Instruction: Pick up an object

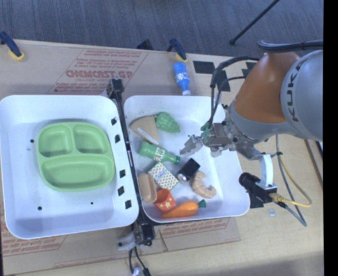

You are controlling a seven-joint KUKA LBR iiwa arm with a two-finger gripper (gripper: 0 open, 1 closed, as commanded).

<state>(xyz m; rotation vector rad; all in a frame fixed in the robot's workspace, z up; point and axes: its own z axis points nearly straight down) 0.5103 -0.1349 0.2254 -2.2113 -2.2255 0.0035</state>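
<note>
My gripper (194,143) hangs over the right bin (233,171), near its middle, with the grey arm and orange band reaching in from the right. It is open and holds nothing. Just below it lies a small black block (187,168). To its left lies a green bottle (157,152). A tan shrimp-like piece (203,185) rests toward the bin's front right.
The right bin also holds a tan wedge (145,126), a bumpy green piece (166,121), a checkered block (163,176), a hot dog bun (146,187), a red star box (165,200) and a carrot (183,210). A green divided plate (75,154) sits in the left bin (14,211).
</note>
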